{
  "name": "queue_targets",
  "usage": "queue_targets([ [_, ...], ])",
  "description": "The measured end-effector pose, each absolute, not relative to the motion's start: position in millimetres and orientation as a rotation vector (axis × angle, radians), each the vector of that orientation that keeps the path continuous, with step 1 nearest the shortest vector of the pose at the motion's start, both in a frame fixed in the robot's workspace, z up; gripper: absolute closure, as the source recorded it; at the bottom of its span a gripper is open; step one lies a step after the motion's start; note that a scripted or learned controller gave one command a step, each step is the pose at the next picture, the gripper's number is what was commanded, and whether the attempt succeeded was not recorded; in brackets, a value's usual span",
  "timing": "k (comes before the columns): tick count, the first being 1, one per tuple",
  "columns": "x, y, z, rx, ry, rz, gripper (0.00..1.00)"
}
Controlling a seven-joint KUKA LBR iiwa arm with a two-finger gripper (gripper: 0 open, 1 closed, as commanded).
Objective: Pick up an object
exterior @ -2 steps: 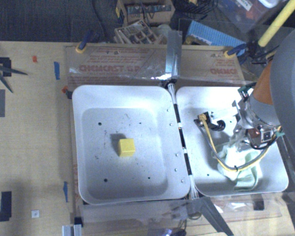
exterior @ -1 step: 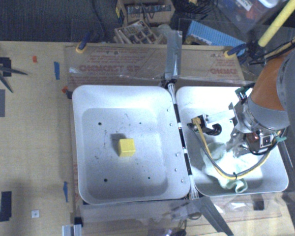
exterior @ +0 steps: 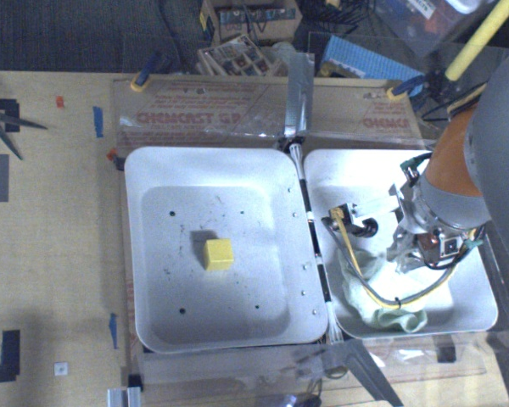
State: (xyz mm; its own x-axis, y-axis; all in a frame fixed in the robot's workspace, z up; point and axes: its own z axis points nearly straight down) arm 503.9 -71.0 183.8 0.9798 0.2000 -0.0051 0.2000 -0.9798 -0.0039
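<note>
A small yellow block (exterior: pixel 219 253) lies near the middle of the left bin (exterior: pixel 153 185), alone on its floor. A pale green cloth (exterior: pixel 392 316) lies crumpled at the front of the right bin (exterior: pixel 339 168). My gripper (exterior: pixel 360 257) hangs low in the right bin, just above the cloth's upper left part, with the grey arm and its orange band (exterior: pixel 448 164) coming in from the right. The wrist and the yellow cable partly cover the gripper and the cloth beneath it. Nothing is visibly held.
The arm's bulk covers the right side of the right bin. A raised divider (exterior: pixel 310 236) runs between the two bins. Cardboard and clutter lie behind the bins, with tools on the bench at far left.
</note>
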Motion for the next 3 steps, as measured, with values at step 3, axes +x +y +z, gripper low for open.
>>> queue_targets([
  [3,533.7,-22.4,200.2,-3.124,-0.324,0.009,1.00],
])
